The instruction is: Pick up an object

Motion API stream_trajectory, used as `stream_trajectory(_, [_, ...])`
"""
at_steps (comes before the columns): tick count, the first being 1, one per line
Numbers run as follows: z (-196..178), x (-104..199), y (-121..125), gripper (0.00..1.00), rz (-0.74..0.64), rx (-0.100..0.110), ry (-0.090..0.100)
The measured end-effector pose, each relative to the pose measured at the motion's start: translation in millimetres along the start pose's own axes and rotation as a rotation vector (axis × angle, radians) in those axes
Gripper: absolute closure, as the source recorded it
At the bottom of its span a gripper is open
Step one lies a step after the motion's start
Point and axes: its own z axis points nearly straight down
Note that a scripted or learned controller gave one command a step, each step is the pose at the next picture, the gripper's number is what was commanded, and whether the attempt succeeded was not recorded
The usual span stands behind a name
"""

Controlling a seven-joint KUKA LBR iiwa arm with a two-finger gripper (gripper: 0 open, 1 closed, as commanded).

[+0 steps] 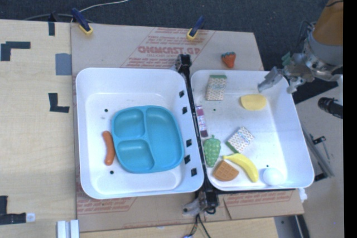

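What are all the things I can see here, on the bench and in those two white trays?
white bins: 2, side by side on cardboard
divided plate: 1, blue, left bin
sausage: 1, orange, left bin, beside the plate
sponge-like block: 1, pale green, right bin, far end
yellow lump: 1, right bin, near the pincer
patterned block: 1, white with specks, right bin, middle
green vegetable toy: 1, right bin, by the divider
banana: 1, yellow, right bin, near end
orange wedge: 1, right bin, touching the banana
white ball: 1, right bin, near corner
strawberry: 1, red, on the cardboard beyond the bins
clamps: 2, yellow and blue, far cardboard edge
pincer: 1, grey, over the right bin's far right rim
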Motion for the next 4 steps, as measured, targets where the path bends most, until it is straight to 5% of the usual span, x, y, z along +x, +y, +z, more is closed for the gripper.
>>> stream_trajectory(1, [85, 43, 44, 0.0, -0.001, 0.003, 0.002])
stream_trajectory(2, [129, 101, 40, 0.0, -0.001, -0.001, 0.0])
stream_trajectory(3, [130, 119, 48, 0.0, -0.001, -0.002, 0.0])
stream_trajectory(4, [121, 119, 48, 1.0, -0.002, -0.001, -0.002])
